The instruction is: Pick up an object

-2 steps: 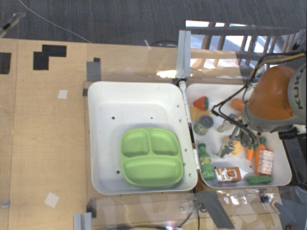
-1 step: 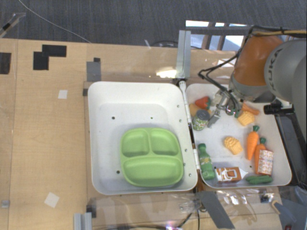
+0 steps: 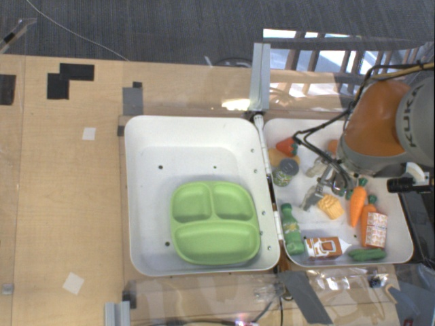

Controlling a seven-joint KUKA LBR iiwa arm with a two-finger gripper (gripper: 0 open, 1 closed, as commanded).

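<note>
Working from the near rim of the right bin point(image 3: 401, 253), a small carton point(image 3: 321, 247) lies beside a green pod-like vegetable point(image 3: 367, 255), with a red-and-white packet point(image 3: 375, 229) just past them and a green bottle point(image 3: 291, 231) along the left wall. Farther in, a carrot point(image 3: 356, 206) sits just beside a yellow wedge point(image 3: 331, 207), and right over that wedge hangs the gripper point(image 3: 317, 197), its fingers pointing down with nothing visibly pinched between them; whether they are spread or pressed together cannot be told at this scale. Beyond it are a small can point(image 3: 287, 170) and a red and green item point(image 3: 285, 145) near the far wall. The left bin point(image 3: 146, 155) holds a green divided plate point(image 3: 215, 223). The step in hand looks like the descent onto a target, most likely the yellow wedge, so the pick is not yet made. The next move probably calls for settling the fingers astride the wedge without nudging the carrot, then closing and lifting straight up; a glancing contact could push the wedge away.
</note>
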